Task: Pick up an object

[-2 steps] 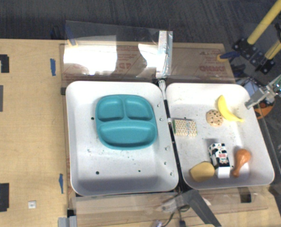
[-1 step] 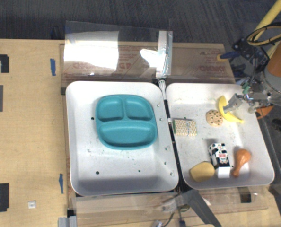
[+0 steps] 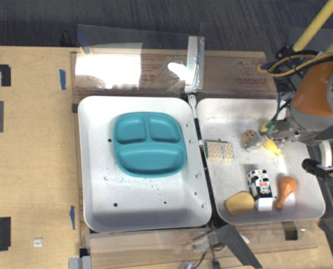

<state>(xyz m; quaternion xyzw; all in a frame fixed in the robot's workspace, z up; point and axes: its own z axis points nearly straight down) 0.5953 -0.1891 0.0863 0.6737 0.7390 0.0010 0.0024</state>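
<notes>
At the near edge of the right bin (image 3: 301,209) lie three things in a row: a tan potato (image 3: 239,203) to the left, a black-and-white cow toy (image 3: 260,187) just beside it, its white end nearest the rim, and an orange drumstick (image 3: 286,190) to the right, tilted with its thick end up. None of them touches the arm. Farther in, near the wall between the bins, rests a small woven pad (image 3: 218,151). Beyond it, toward the right, a brown knobby lump (image 3: 249,139) sits just beside a yellow piece (image 3: 272,146). The tool (image 3: 278,130) hangs right above that yellow piece, at the end of the grey arm with its orange band (image 3: 317,97), which comes in from the right. Its fingers are too small and crowded to read, so how far open it is, or whether it has hold of anything, cannot be told. In the left bin (image 3: 99,195) a teal divided plate (image 3: 149,144) lies flat near the middle. Past both bins, on the counter (image 3: 26,161), stands a clear plastic sheet (image 3: 133,66) with a bright glare.
</notes>
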